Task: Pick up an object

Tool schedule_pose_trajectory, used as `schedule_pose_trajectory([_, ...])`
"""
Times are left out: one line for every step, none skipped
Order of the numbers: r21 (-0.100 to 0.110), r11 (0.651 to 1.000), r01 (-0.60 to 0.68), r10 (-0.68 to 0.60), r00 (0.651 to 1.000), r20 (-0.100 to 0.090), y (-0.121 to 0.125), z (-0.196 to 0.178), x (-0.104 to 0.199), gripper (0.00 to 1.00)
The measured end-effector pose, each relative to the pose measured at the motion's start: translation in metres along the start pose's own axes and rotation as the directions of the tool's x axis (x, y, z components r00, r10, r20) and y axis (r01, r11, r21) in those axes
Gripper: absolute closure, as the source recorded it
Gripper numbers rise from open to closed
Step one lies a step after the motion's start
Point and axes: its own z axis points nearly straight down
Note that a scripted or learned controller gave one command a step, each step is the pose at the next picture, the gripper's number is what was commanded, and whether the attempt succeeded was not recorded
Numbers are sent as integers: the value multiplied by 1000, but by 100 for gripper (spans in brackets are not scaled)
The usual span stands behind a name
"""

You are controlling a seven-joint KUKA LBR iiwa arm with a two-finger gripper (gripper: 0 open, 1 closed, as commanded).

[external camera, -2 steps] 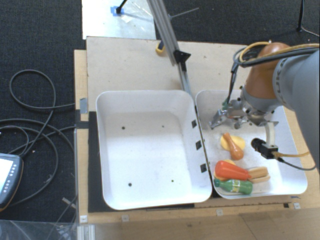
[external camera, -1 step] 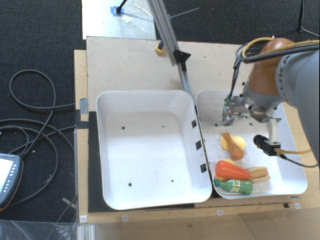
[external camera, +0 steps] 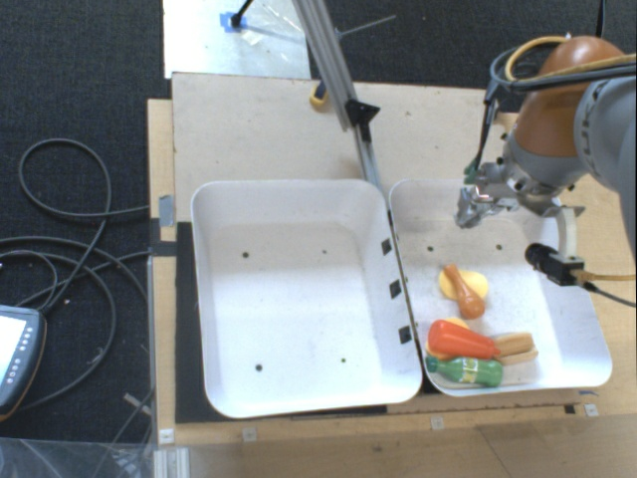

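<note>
Camera view: my gripper [external camera: 470, 213] hovers over right bin [external camera: 582, 352]'s far end; finger state unclear; toy carrot [external camera: 461, 342] well apart.

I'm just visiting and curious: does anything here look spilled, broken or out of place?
Nothing looks spilled or broken. The toy food, a carrot, a green bottle, a hot dog and a drumstick, lies huddled at the near end of the right bin. The gripper hangs above that bin's far end.
</note>
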Motion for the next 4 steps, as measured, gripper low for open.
schedule_pose_trajectory([2, 1000, 2, -2, 1000, 0, 4, -44, 2, 100])
schedule_pose_trajectory([4, 1000, 2, -2, 1000, -1, 6, -75, 1, 100])
schedule_pose_trajectory([5, 1000, 6, -6, 1000, -3, 17, -79, 48, 100])
schedule_pose_trajectory([7, 1000, 7, -7, 1000, -3, 32, -63, 101, 100])
